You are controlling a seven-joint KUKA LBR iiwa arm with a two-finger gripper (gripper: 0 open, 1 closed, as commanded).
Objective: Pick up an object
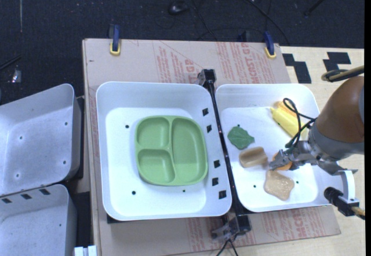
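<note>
Bins come first in what we see: two shallow white bins sit side by side on a brown cardboard-covered bench (151,58), their inner rims meeting along a dark strip. We find the left bin (113,133) holding a pale green divided plate (171,150), a smooth, matte, rounded rectangle with three compartments, lying flat near the bin's middle. We count four small things in the right bin (255,95). A yellow object (282,117), smooth and elongated, lies near the far right side, tilted, with a black cable crossing over it. A green piece (240,137), crinkled and leaf-like, rests close to the bin's left wall. Just beyond it toward us lies a tan block (253,157) with rounded edges and a dull surface. Nearest the front rim we see a pale beige piece (279,185), flat, irregular and slightly glossy. The gripper (282,159) reaches in from the right, low over the bin floor, its tip just beside the tan block and above the beige piece. We cannot tell how its grip stands, and we see none of the objects held by it. Behind it the grey arm rises to a broad orange band (346,111)
</note>
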